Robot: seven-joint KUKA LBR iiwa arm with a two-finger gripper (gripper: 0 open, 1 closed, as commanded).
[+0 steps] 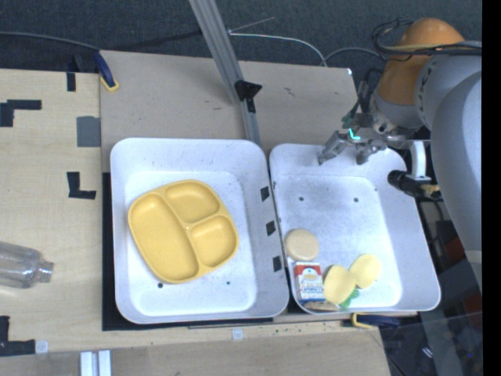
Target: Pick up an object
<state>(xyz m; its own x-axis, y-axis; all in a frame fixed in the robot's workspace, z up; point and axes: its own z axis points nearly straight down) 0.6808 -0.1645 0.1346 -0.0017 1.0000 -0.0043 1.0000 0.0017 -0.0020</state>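
Arm: in from the right, grey with the orange band up top, wrist over the far rim of the right bin.
Gripper: fingers spread apart, nothing between them, hanging over the bin's far edge.
Right bin, near end: a round cream disc, a small red-and-white carton just below it, two pale yellow lemon-like pieces touching beside the carton, a bit of green under them. All well apart from the gripper.
Left bin: a yellow divided tray lies flat, three compartments.
Bench, left edge: a clear plastic bottle on its side.
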